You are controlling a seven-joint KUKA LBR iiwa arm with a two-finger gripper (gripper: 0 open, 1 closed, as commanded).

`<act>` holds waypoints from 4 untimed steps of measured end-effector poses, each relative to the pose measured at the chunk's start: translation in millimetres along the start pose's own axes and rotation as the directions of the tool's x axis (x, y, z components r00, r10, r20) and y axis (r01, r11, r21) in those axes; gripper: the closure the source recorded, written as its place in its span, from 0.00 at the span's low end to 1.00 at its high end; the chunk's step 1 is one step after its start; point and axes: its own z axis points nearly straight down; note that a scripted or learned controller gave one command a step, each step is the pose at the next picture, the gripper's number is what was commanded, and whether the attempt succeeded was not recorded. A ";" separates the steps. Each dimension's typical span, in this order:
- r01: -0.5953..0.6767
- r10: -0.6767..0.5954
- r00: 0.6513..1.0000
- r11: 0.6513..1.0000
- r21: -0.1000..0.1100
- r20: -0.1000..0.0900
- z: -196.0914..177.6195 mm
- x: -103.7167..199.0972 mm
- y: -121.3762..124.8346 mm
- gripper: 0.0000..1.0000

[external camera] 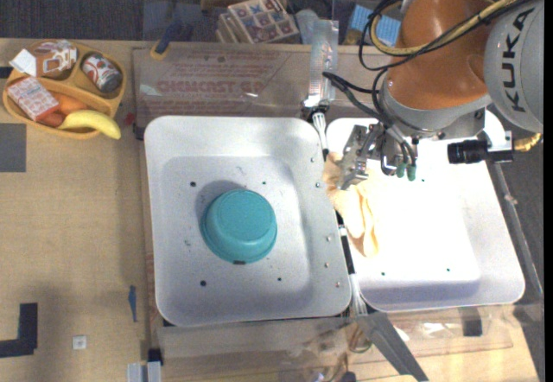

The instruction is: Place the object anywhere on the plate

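Arm [449, 43]: nearest to the camera, grey with an orange band, it reaches in from 3 o'clock and hangs over the right bin.
Worktop [69, 225]: light wood, it carries two white bins side by side.
Left bin [173, 147]: it holds the teal plate [240, 225], which sits a little toward 7 o'clock from the bin's centre. It looks more like an upturned bowl.
Right bin [449, 242]: it holds the task's thing along its left wall.
Object [363, 216]: pale yellow and soft-looking, perhaps a banana peel or a cloth; I cannot tell which. Its long axis runs roughly from 12 to 6 o'clock.
Tool [359, 162]: it hangs at the upper end of the object. I cannot tell if it is open, closed or gripping.
Key relation: the object lies toward 6 o'clock from the tool, just beside it or touching; the plate lies toward 8 o'clock, across the wall between the bins.
Judgement: the grasp seems not yet secured.
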 end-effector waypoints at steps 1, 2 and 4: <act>0.196 -0.196 0.981 0.981 0.000 0.000 5.0 43.0 34.1 1.00; 0.200 -0.200 0.980 0.980 0.000 -0.001 1.2 77.0 82.1 1.00; 0.201 -0.201 0.980 0.980 0.000 -0.001 -1.1 116.5 114.3 0.00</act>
